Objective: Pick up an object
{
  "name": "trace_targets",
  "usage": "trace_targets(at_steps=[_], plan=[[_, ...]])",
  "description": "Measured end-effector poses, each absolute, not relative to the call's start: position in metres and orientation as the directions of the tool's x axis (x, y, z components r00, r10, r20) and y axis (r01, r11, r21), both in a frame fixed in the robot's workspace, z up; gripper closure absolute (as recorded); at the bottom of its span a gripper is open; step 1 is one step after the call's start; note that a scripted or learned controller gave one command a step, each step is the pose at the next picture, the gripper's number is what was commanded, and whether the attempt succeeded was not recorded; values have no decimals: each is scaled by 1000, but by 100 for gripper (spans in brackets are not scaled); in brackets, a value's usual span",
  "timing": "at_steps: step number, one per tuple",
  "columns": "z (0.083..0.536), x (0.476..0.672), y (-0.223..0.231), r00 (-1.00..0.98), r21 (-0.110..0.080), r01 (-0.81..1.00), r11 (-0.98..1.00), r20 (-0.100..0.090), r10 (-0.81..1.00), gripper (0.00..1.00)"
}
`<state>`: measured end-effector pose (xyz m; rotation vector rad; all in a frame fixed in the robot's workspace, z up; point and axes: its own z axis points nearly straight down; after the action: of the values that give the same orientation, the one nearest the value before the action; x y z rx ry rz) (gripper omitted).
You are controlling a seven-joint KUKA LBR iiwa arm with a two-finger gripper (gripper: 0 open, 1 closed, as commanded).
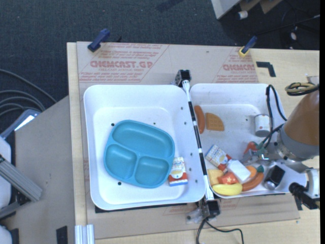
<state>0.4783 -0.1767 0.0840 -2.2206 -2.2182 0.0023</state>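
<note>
The right bin (231, 96) holds several toy foods. A brown sausage (199, 118) and an orange toast piece (215, 122) lie near its left wall. Toward the front are a small printed carton (217, 156), a white block (239, 171), a red piece (228, 179), a yellow banana (227, 189) and an orange sausage (254, 181). A silver can (261, 124) stands at the right. My gripper (257, 154) reaches in from the right, low over the front right of this bin, just beside the white block and the orange sausage. Nothing is visibly held.
The left bin (96, 136) carries a blue divided plate (138, 153) with a small carton (177, 170) at its right edge. A black divider clamp (183, 77) sits between the bins. The arm's orange band (307, 121) overhangs the right bin's right wall.
</note>
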Motion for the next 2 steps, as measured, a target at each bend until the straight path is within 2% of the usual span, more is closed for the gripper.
trace_targets(at_steps=[1, 2], plan=[[94, 479, -177, 2, -1, 1000, -2, 0, 1000, 100], [94, 479, -176, 2, -1, 1000, -2, 0, 1000, 0]])
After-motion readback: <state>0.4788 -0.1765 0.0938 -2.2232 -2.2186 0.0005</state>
